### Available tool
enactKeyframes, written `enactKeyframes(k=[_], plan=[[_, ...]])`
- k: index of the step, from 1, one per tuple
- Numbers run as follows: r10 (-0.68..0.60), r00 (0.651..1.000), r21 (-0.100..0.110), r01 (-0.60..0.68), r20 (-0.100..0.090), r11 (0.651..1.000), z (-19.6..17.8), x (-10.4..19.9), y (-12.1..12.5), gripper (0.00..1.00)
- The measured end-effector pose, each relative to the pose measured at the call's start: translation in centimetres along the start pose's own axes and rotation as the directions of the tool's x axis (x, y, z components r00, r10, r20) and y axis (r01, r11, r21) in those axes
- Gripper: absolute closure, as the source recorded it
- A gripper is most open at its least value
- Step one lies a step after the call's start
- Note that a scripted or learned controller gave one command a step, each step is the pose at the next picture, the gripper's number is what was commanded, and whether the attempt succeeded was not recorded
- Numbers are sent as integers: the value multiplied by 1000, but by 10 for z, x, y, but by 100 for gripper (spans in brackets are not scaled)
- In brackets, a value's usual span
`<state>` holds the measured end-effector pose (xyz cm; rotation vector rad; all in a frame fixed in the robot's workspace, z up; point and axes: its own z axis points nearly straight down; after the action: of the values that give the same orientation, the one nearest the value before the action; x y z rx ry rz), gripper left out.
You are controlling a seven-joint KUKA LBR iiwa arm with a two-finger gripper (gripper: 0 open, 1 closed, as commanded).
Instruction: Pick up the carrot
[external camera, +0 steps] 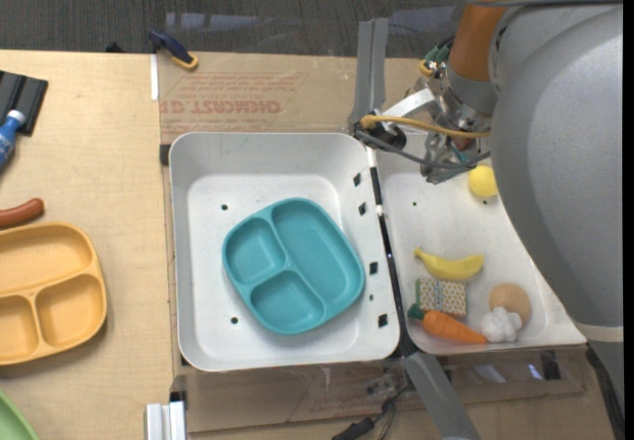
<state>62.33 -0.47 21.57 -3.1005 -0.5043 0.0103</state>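
Carrot (455,328) lies ungrasped in the right bin (530,265), well below the gripper (442,168); whether that is open cannot be told.

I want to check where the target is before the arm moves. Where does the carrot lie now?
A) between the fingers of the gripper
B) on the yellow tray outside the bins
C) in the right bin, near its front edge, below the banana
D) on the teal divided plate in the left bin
C: the carrot lies in the right bin by its front edge, below the banana.
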Motion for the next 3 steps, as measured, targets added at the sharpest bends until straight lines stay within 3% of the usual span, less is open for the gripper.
enactKeyframes(k=[1,2,3], plan=[[-329,944,-3,329,-2,944,-81,-49,72,100],[-155,988,0,155,1,988,-9,-18,37,100],[61,998,-2,-61,-4,998,-109,-45,53,100]])
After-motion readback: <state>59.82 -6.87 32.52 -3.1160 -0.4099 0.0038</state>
